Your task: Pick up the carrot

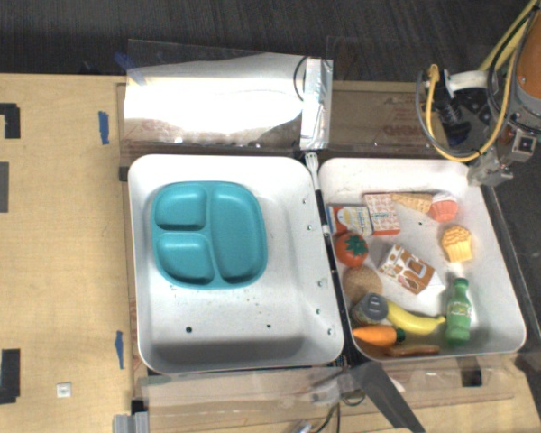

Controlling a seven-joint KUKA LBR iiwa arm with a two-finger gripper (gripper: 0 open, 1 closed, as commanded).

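The carrot (374,336) is orange and lies on its side at the near-left corner of the right bin (503,269), touching the banana (413,319). The arm's wrist with its orange band (534,61) sits at the upper right, beyond the right bin's far-right corner, far from the carrot. Yellow and black cables loop beside the wrist.
The right bin also holds a tomato (351,248), a green bottle (458,310), small snack packets (406,270), a yellow cupcake-like toy (457,242) and a brown round item (362,283). A teal divided plate (210,234) lies in the left bin (288,314). A shiny panel (216,97) stands behind the left bin.
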